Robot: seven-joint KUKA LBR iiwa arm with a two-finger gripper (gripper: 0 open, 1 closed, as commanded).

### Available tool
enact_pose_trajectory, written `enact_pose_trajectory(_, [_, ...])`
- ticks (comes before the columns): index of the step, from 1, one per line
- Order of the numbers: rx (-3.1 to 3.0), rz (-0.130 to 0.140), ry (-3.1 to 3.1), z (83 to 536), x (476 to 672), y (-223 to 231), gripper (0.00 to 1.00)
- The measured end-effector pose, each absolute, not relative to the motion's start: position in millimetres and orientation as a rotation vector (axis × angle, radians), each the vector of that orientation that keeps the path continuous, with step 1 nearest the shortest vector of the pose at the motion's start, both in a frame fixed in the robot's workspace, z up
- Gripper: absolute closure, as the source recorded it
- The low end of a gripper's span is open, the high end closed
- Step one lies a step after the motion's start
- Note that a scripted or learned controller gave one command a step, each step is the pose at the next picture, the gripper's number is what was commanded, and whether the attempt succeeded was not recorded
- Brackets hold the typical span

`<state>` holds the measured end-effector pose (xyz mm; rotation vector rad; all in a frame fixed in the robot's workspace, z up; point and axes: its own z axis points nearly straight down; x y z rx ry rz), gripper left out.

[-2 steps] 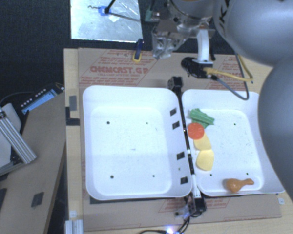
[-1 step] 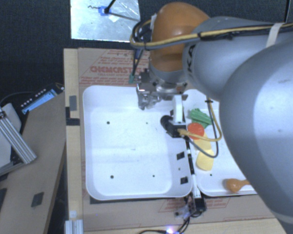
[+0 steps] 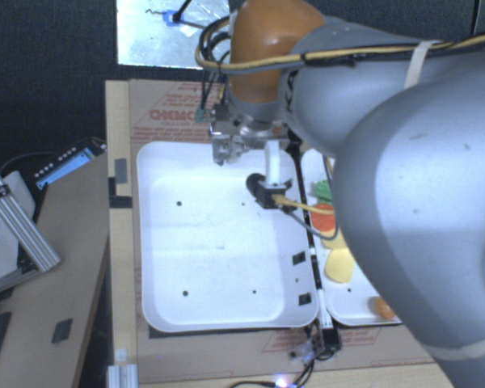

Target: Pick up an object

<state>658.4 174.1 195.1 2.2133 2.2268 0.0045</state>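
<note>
The end effector hangs at twelve o'clock over the left bin; clenched or released, I cannot tell. Things to pick, like the yellow piece, lie toward four o'clock in the right bin, probably needing a sideways reach.

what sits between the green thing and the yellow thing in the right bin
An orange-red thing lies between the green thing and the yellow thing in the right bin, as the camera view shows.

Built as a bulky grey arm of smooth, rounded, glossy shells. Ringed by a domed orange band above the wrist. Strung with a yellow cable under a pale tie. Tipped with a small metallic pincer.
</note>
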Motion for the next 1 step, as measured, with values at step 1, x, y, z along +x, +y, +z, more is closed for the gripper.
enact_pose_trajectory(1, [2.208,0.025,2.225,321.2,670.4,207.1,1.00])
